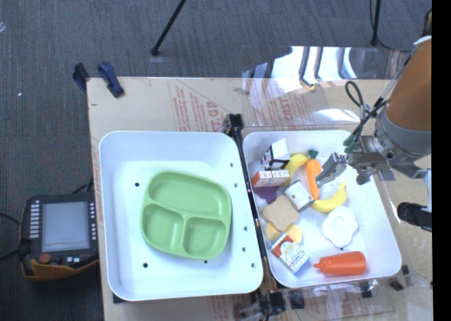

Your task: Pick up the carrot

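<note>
A: Arm pose?

B: The grey arm with the orange band (417, 87) comes in from the right edge and leans over the right shallow white bin (389, 236). Its two-finger gripper (331, 170) hangs over the upper middle of that bin, pointing left and down.

A: Carrot position?

B: The small orange plastic carrot with a green top (312, 175) lies in the right bin, just left of the gripper, roughly upright in the view, green end up. A yellow plastic banana (330, 202) curves just below it, and a second yellow piece (298, 162) sits at its upper left.

A: Gripper state?

B: The fingers look slightly spread, tips close beside the carrot. Nothing visible between them; contact cannot be judged.

A: Other items?

B: A slice of tan toy bread (280, 212), a white fried-egg shape (340, 227) and an orange-red bottle lying flat (341, 264) in the same bin. The left white bin (120, 150) holds a light green divided plate (187, 214). Both sit on the brown worktop (169, 101).
</note>
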You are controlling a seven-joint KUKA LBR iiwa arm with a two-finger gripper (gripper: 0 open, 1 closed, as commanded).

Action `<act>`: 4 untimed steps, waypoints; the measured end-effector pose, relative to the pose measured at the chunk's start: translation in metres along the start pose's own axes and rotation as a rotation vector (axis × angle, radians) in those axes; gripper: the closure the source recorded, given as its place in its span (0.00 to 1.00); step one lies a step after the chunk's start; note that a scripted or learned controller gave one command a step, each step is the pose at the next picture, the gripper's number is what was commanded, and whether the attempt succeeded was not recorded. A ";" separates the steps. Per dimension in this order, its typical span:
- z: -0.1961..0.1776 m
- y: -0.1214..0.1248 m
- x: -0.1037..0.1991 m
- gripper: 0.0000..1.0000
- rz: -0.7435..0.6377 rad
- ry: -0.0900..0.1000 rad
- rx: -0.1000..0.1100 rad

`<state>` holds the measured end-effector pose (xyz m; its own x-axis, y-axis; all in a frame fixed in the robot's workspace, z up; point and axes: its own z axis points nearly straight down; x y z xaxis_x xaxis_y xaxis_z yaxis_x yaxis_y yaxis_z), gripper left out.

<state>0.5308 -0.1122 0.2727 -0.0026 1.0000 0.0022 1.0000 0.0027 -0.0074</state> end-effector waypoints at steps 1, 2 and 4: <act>0.098 0.062 -0.035 0.00 0.303 0.001 0.003; 0.163 0.100 -0.036 0.00 0.255 0.000 -0.008; 0.189 0.026 0.022 1.00 0.101 0.002 0.005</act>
<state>0.5556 -0.0893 0.0835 0.0984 0.9951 0.0031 0.9951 -0.0984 -0.0127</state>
